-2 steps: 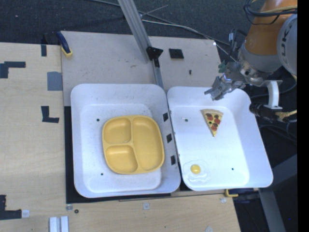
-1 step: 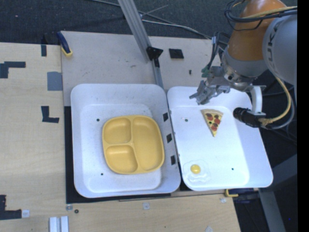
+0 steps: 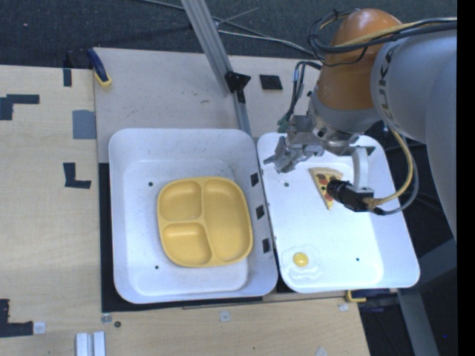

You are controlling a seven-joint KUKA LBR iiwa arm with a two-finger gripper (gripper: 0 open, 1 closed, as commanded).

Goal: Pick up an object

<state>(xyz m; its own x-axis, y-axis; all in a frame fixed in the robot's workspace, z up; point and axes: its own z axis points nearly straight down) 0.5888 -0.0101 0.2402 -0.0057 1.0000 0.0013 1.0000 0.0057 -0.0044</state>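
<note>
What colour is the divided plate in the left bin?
The divided plate is yellow, plain, with three compartments; the camera view shows it clearly.

Arm leaning in over the right bin

The grey arm [image 3: 415, 87] is reaching in from the right side, with its orange band [image 3: 356, 47] sitting above the back edge of the right bin [image 3: 386, 273]. The wrist is pointing down and left, putting the gripper [image 3: 286, 158] low over that bin's back left corner. Black and yellow cables are looping off the wrist and hanging over the bin's middle.
</note>
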